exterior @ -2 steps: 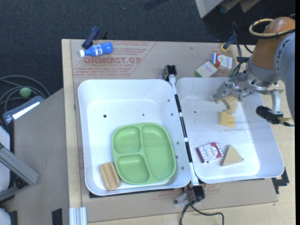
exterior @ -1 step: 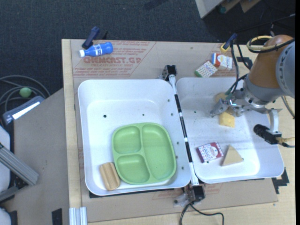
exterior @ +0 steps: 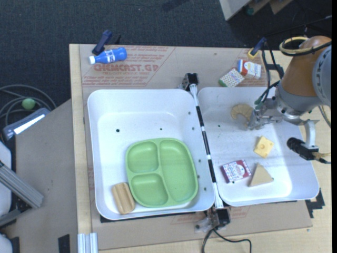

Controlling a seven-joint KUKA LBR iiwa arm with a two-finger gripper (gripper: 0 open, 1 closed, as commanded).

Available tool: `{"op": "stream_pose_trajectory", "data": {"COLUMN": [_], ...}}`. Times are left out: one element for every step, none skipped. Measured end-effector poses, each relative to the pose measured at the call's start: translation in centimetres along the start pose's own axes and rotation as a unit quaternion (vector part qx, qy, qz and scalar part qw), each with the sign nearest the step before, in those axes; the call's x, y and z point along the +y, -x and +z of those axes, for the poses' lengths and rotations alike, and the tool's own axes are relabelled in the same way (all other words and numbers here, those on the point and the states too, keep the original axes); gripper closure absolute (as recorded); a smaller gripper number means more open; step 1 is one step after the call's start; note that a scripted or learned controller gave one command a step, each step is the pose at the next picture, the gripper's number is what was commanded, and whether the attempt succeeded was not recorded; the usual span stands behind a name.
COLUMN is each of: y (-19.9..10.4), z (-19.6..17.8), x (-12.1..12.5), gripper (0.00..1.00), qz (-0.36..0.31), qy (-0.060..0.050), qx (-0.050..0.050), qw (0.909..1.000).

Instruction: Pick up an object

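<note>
One legible print on bench [exterior: 131, 67]: "CHEMCAST GP"; claw [exterior: 254, 121] state unclear.

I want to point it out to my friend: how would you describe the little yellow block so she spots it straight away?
Look in the right white bin, the one the grey arm reaches into. Near its middle lies the yellow block, just above a tan wedge. It is the only bright yellow, cube-like piece there.
</note>
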State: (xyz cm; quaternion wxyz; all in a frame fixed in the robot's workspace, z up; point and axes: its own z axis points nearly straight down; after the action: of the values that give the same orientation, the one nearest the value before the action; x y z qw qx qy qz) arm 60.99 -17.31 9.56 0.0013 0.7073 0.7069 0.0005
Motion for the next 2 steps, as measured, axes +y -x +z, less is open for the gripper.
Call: {"op": "stream_pose_trajectory", "data": {"y": [0.0, -0.1], "z": [0.0, 1.1], "x": [0.0, -5.9], "gripper": [0.00, 0.00], "qz": [0.000, 0.000], "qy": [0.000, -0.002], "qx": [0.000, 0.001], "qw": [1.0000, 1.0000]}}
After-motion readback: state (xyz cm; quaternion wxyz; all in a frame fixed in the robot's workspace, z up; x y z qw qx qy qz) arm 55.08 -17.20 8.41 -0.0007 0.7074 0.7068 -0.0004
